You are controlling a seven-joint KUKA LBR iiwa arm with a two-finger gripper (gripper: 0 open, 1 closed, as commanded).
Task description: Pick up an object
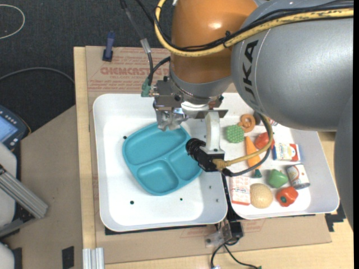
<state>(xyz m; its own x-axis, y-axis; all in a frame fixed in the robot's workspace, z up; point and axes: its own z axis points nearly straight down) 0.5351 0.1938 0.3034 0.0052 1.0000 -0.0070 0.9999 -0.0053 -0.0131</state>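
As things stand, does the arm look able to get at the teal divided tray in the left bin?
Probably yes. The gripper sits right over the far edge of the teal tray, which lies alone in the left bin with nothing on it. Its low, flat rim may make gripping difficult.

Divided tray (pixel 160 164): teal, plain.
Bins (pixel 112 150): white.
Arm band (pixel 207 21): orange, above grey casing.
Carrot (pixel 252 150): orange.
Pepper (pixel 276 178): green.
Tomato (pixel 287 196): red.
Cartons (pixel 241 190): white, red-printed.
Bench board (pixel 90 94): tan, red lettering.
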